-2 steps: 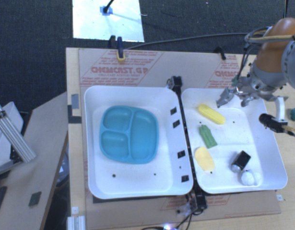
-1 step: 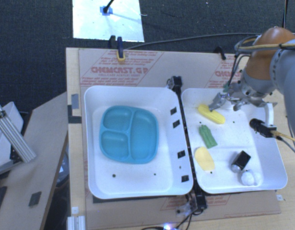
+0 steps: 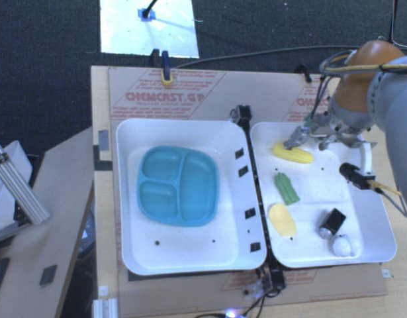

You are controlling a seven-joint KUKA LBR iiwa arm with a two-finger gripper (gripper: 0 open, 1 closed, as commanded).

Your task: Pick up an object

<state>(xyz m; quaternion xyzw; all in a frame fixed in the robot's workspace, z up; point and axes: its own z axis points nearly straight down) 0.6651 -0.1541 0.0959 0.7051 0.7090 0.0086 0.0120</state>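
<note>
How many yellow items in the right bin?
2. A long yellow piece lies near the back of the right bin, right under the gripper. A pale yellow oval lies toward the front, by the divider. Anything beneath the arm could be hidden.

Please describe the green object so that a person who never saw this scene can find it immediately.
Look in the right white bin, near the divider between the bins. The green object lies between a yellow banana-like piece above and a pale yellow piece below. It alone is green and stick-shaped.

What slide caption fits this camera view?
Arm's gripper poised over a yellow banana in the right bin; blue plate sits left.
</note>
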